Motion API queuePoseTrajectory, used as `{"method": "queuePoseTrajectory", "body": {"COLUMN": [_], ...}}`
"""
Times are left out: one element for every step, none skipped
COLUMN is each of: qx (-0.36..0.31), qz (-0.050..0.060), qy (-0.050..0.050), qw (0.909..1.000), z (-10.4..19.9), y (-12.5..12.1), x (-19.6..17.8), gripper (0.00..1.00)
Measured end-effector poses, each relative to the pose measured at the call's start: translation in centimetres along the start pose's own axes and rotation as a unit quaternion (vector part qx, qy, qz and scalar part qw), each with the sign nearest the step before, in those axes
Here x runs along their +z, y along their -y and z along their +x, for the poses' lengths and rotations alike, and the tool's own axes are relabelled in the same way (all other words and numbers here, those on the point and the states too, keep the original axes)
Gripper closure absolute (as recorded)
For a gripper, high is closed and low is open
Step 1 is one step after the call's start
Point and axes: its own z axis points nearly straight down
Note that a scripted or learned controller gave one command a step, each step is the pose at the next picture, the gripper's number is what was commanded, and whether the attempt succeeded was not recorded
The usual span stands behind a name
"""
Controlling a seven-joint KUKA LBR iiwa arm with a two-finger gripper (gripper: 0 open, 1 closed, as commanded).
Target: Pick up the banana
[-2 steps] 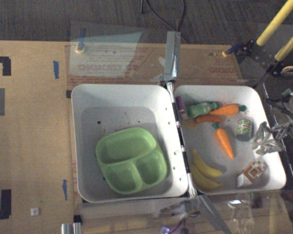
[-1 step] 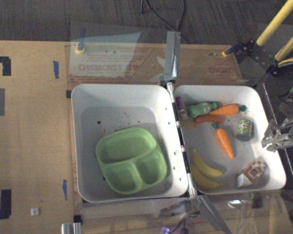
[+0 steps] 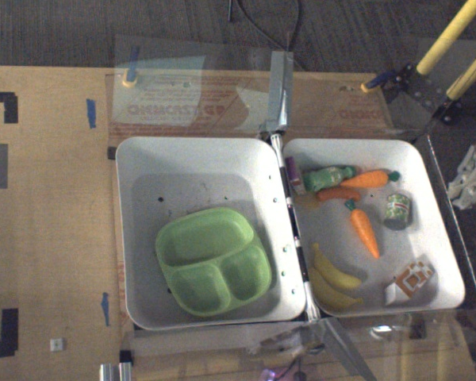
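- Left bin point(image 3: 135, 236): we log one green plate point(image 3: 213, 260) with three compartments, lying flat towards the near side of the bin floor.
- Right bin point(image 3: 436, 236): we count the items below.
- Banana point(image 3: 333, 272): yellow, lying flat in the near-left part of the right bin, close to the wall shared with the left bin. A second yellow curved piece point(image 3: 333, 296) lies just beside it on the near side; we cannot tell whether the two are joined.
- Carrots: one point(image 3: 365, 230) near the middle of the bin, leaf end pointing away from us; one point(image 3: 369, 178) at the far side, just beside a green bottle point(image 3: 328, 178); a third orange piece point(image 3: 337, 194) just below the bottle.
- Small can point(image 3: 397, 209): upright, right of the middle carrot; its label is too small to read.
- Small box point(image 3: 414, 277): white with orange pattern, near-right corner; print not legible.
- Clear sheet point(image 3: 182, 94) beyond the bins: reddish lettering shows through it, mirrored and blurred; we cannot read it.
- Blue tape marks point(image 3: 91, 113) on the bench, left of the bins.
- Pincer: we cannot report whether it is open or closed.
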Motion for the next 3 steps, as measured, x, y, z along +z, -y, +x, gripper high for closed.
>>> {"method": "queuePoseTrajectory", "body": {"qx": [-0.201, -0.161, -0.160], "qz": [-0.002, -0.001, -0.001], "qy": [-0.002, 0.000, 0.000], "qw": [0.9796, 0.9870, 0.9871], "z": [-1.1, -1.5, -1.4], "y": [-1.8, -0.2, -0.2], "x": [15.4, 14.1, 14.2], "gripper": [1.00, 1.00, 0.00]}}
